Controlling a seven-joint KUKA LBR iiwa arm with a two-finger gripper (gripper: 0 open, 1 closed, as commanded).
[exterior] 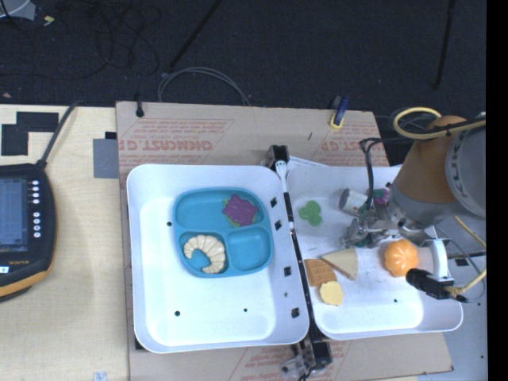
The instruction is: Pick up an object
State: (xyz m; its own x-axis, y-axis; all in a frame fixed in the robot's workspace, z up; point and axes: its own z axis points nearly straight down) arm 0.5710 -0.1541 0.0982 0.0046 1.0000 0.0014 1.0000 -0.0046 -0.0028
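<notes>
My gripper [363, 235] is low in the right bin [373, 317], near its middle. Just below it lies a pale wedge-shaped piece [341, 262], which looks to be touching or very close to its tip. An orange fruit [399, 256] sits to the gripper's right. A brown flat piece [318, 271] and a yellow piece [331, 294] lie at the bin's lower left. A green leafy piece [309, 211] rests to the gripper's upper left.
The left bin [155, 308] bears a blue divided plate [252, 252] with a purple piece [240, 209] and a croissant [205, 251] in separate compartments. A tablet [20, 221] lies at the far left of the bench. The arm's grey and orange body [432, 169] overhangs the right bin's far right side.
</notes>
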